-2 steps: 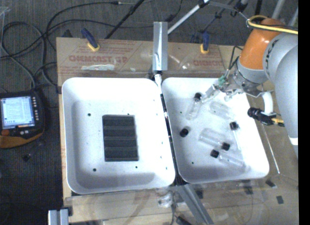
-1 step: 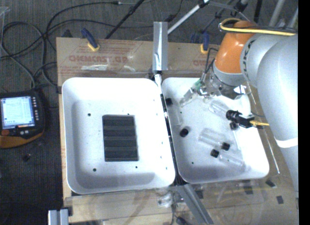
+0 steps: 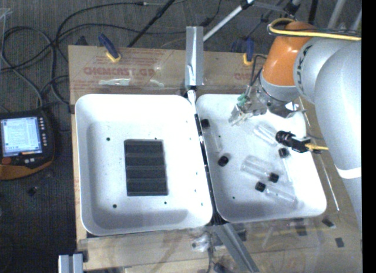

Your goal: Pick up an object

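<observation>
My gripper (image 3: 242, 112) hangs over the far part of the right bin (image 3: 314, 204), under the orange-banded wrist. Several clear plastic vials with black caps lie in that bin: one (image 3: 265, 132) just right of and nearer than the gripper, one (image 3: 257, 165) at the middle, one (image 3: 278, 193) toward the near right corner. Small black caps sit loose at the bin's left side (image 3: 204, 123) and lower (image 3: 222, 161). The view shows nothing held by the gripper. A black ridged rectangular block (image 3: 145, 167) lies flat in the middle of the left bin (image 3: 88, 119).
The two bins meet at a raised rim (image 3: 200, 148) between them. A grey metal post (image 3: 194, 60) stands behind that rim. The arm's grey body covers the right bin's far right side. A teach pendant (image 3: 23, 140) lies on the floor at the left.
</observation>
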`<state>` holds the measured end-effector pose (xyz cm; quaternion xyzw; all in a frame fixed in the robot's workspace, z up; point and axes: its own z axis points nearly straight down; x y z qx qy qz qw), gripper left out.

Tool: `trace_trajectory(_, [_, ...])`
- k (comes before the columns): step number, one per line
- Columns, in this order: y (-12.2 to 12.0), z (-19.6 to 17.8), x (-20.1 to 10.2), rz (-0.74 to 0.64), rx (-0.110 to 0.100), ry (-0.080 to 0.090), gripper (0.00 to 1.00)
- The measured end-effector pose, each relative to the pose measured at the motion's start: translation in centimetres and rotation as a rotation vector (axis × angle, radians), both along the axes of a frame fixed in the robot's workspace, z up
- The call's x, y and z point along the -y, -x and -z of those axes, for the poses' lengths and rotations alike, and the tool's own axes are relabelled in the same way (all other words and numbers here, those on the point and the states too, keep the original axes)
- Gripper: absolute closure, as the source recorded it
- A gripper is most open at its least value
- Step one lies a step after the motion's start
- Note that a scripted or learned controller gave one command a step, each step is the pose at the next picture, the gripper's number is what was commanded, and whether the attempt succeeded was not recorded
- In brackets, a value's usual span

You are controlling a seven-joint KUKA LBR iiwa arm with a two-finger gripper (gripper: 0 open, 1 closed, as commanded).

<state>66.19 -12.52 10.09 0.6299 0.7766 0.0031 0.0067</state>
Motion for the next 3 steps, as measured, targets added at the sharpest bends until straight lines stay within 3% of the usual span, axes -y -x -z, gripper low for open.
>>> trace_trajectory(1, [0.01,0.01,0.0,0.0,0.0,0.0,0.0])
trace_trajectory(2, [-0.01,-0.88,-0.09,0.0,0.0,-0.001,1.0])
trace_trajectory(3, [0.0,-0.87,-0.09,0.0,0.0,-0.001,0.0])
